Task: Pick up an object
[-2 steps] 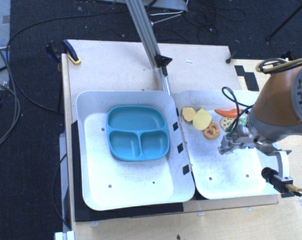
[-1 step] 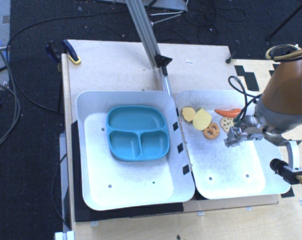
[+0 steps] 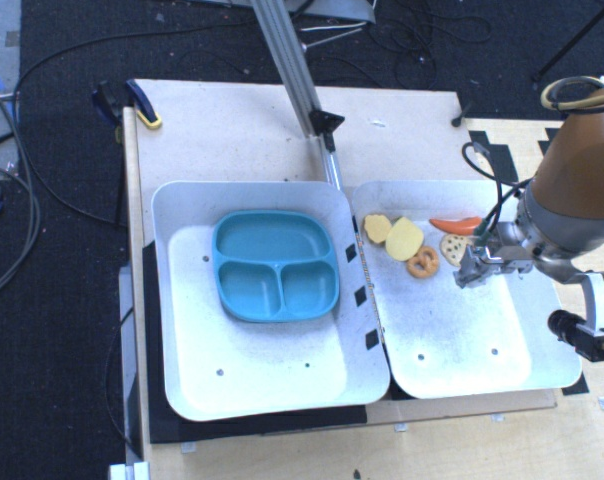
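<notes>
In the right bin lie small toy foods: two yellow pieces, a brown pretzel-like ring, an orange carrot and a reddish round piece. My gripper hangs over the bin's upper right part, just right of the reddish piece and below the carrot. I see nothing between its fingers.
The left bin holds a blue divided tray. A slanted metal pole runs from the back down to the bins' junction. Cables lie on the dark floor around the bench.
</notes>
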### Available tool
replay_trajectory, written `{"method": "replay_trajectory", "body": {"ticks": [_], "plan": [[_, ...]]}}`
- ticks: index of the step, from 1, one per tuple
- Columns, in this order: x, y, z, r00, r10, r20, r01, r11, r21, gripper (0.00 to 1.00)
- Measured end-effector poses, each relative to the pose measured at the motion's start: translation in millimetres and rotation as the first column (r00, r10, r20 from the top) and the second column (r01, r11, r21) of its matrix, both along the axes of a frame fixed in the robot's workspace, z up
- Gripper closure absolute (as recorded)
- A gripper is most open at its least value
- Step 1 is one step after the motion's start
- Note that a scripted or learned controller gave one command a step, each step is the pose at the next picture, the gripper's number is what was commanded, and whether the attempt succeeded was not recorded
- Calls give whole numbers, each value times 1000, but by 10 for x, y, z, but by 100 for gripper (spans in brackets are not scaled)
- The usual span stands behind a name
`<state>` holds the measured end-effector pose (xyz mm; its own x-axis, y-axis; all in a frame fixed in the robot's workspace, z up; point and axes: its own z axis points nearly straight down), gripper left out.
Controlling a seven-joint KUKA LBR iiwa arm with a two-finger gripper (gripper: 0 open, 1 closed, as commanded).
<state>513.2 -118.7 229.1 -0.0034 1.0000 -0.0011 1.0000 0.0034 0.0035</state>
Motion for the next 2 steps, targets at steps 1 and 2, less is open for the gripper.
{"method": "replay_trajectory", "body": {"ticks": [1,2], "plan": [[140,525,14,1000,5,-2,-5,1000,2,100],[330,1013,91,1000,4,-1,-4,1000,3,100]]}}
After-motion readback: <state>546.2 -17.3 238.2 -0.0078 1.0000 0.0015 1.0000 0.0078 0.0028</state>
